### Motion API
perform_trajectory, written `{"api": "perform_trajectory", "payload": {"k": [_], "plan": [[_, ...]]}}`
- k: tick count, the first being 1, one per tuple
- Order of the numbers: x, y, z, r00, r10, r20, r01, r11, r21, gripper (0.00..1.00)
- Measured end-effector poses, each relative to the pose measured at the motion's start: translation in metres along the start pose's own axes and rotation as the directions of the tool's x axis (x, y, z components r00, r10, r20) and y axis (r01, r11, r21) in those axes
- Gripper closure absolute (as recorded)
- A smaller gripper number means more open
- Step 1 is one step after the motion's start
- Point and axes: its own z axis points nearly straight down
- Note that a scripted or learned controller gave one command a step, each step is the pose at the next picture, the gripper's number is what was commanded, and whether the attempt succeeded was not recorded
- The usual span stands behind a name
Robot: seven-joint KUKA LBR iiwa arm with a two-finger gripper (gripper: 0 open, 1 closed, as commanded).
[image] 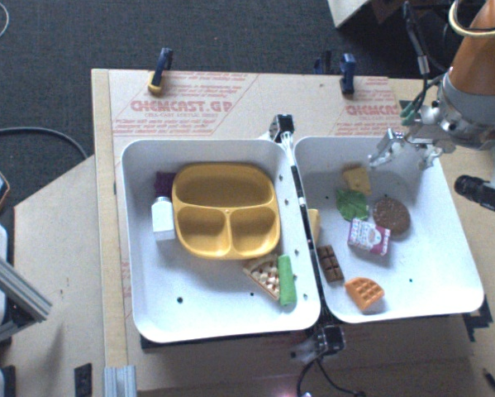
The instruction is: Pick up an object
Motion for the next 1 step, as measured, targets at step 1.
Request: {"api": "perform_trajectory", "payload": {"k": [1], "plan": [[0.0001, 0.0024, -0.0082, 1.000, -0.003, 0.002, 0.003, 1.000, -0.014, 0.00]]}}
